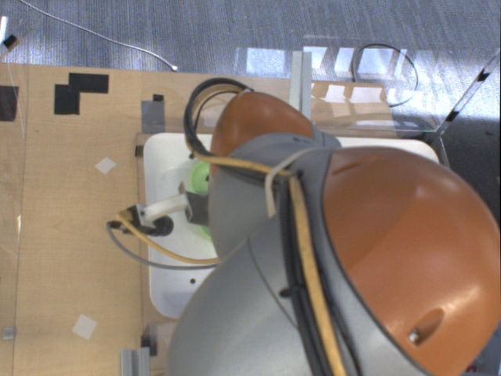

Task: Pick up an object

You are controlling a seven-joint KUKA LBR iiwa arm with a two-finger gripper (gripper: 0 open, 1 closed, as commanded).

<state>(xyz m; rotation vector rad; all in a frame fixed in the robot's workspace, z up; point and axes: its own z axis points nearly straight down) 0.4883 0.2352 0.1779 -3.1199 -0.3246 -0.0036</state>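
The grey and orange arm (337, 249) covers most of the view and reaches over the left white bin (166, 163). A light green object (200, 177) lies in that bin and peeks out from under the arm's edge. My gripper (200, 207) shows as a dark block right beside the green object, mostly hidden under the wrist. A white fitting (160, 208) with yellow and grey cables sticks out to its left. Whether the gripper touches the green object is hidden.
A strip of the right bin's far rim (391, 142) shows behind the arm. A clear plastic box (368, 92) stands at the back. The wooden bench (70, 210) extends left with black tape marks (78, 91). A black cable loop (205, 100) arches above the left bin.
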